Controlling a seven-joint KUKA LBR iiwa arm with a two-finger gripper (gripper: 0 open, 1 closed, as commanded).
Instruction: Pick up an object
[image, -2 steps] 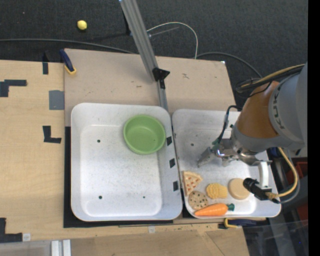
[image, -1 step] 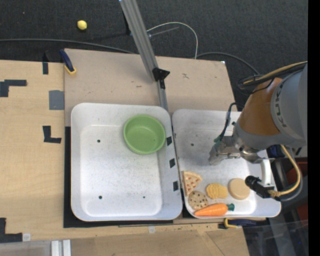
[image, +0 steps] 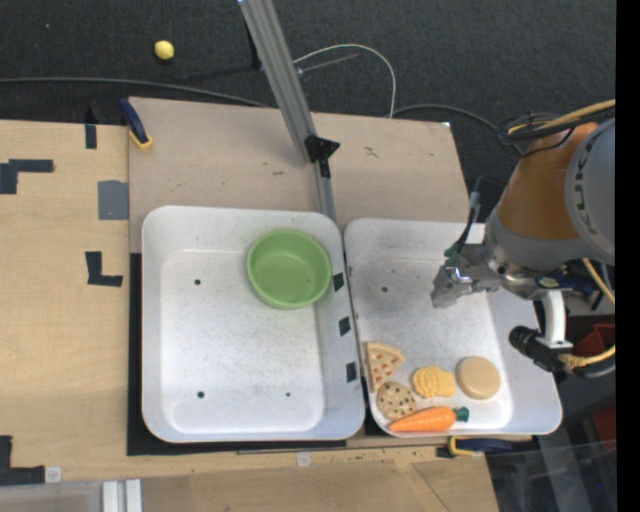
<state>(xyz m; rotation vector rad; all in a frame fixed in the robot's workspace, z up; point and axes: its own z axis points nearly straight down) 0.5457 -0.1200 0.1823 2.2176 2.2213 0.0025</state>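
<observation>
My gripper (image: 447, 288) hangs over the right bin (image: 400, 260), near its middle right, with nothing seen between its fingers. Along that bin's front edge lie several toy foods: a pizza slice (image: 380, 362), a chocolate-chip cookie (image: 396, 399), a yellow ridged piece (image: 433, 381), a tan round bun (image: 479, 378) and an orange carrot (image: 427, 420). All of them lie well in front of the gripper. A green bowl (image: 289, 267) sits in the left bin (image: 180, 330) at its back right.
A grey pole (image: 285, 85) slants down from the top to the wall between the two bins. The arm's orange and grey body (image: 555, 210) covers the right bin's right edge. A yellow ball (image: 164, 49) lies on the dark floor far back.
</observation>
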